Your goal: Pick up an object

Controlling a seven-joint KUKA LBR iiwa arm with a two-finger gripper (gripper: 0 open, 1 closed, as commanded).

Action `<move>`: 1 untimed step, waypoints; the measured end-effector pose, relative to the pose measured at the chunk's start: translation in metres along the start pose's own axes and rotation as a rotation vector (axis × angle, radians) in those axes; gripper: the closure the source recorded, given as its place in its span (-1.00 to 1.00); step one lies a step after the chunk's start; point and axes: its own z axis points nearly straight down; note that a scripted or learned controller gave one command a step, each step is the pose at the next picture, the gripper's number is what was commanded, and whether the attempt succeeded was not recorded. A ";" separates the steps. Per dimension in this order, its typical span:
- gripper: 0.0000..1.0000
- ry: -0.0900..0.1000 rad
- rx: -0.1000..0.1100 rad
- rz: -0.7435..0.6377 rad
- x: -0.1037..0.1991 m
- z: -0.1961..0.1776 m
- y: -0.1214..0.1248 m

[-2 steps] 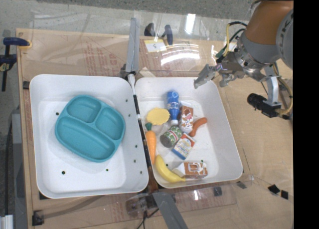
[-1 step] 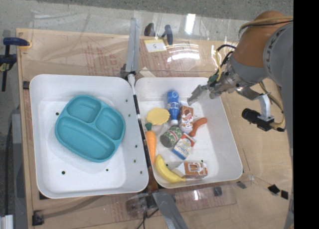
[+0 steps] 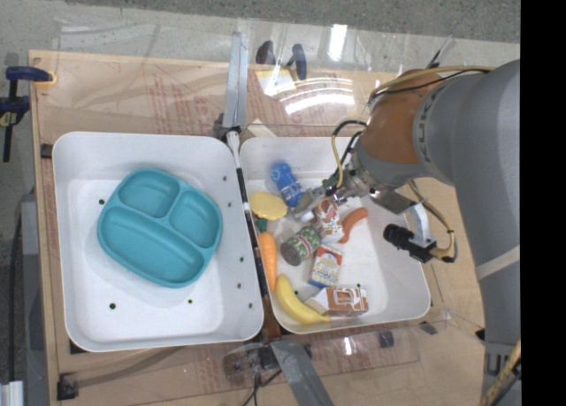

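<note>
The right bin [image 3: 402, 294] holds several small items. Among them are a blue bottle [image 3: 285, 180], a yellow round piece [image 3: 268, 206], an orange carrot [image 3: 268, 259], a banana [image 3: 295, 302], a green can [image 3: 302, 244], a red-and-white packet [image 3: 328, 216], a red sausage [image 3: 354, 220], a small carton [image 3: 325, 266] and a flat box [image 3: 347, 301]. My gripper [image 3: 325, 194] hangs low over the middle of this bin, just right of the blue bottle and above the packet. The grey wrist hides its tip.
The left bin [image 3: 80, 307] holds a teal divided plate [image 3: 159, 225]. A metal bar [image 3: 235, 86] runs between the bins at the back. The arm's orange band [image 3: 393, 126] and grey body [image 3: 482, 157] cover the right bin's far right side. A black cable part [image 3: 402, 239] hangs over that bin's right.
</note>
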 end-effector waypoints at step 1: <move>1.00 -0.004 -0.003 0.000 -0.003 -0.013 0.000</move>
